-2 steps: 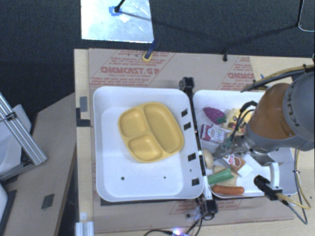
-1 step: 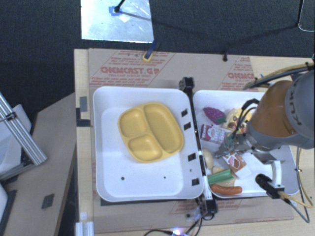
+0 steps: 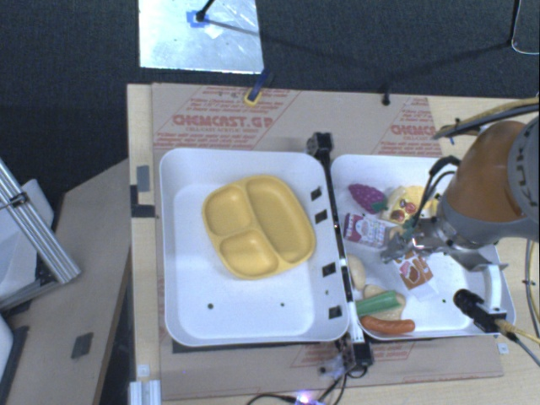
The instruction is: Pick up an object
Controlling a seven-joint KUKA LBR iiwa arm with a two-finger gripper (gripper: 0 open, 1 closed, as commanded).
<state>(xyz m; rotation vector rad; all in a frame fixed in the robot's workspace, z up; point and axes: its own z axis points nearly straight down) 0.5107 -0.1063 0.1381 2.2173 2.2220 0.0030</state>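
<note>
The gripper (image 3: 403, 245) hangs low over the right bin (image 3: 460, 312), with the orange band of the arm (image 3: 494, 175) rising behind it toward the right edge of the view. Whether it is wide or narrow cannot be told from this angle; the metal parts blur together above the toys, and nothing can be seen caught in it.

Just left of the gripper lies a small carton (image 3: 364, 228) with a dark red and white label, tilted on its side. Directly below the gripper, almost under it, sits a small white packet (image 3: 416, 272) with a red mark. Up and to the left of it rests a bunch of purple grapes (image 3: 366, 196), and just above it a yellow toy (image 3: 408, 201), partly hidden by a cable. Further down and left are a pale round piece (image 3: 357, 270), a green vegetable (image 3: 380, 302) and a red sausage (image 3: 387, 326) near the bin's lower rim.

Well to the left of the gripper, the left bin (image 3: 186, 310) holds a yellow divided plate (image 3: 257, 224) with three compartments.
</note>
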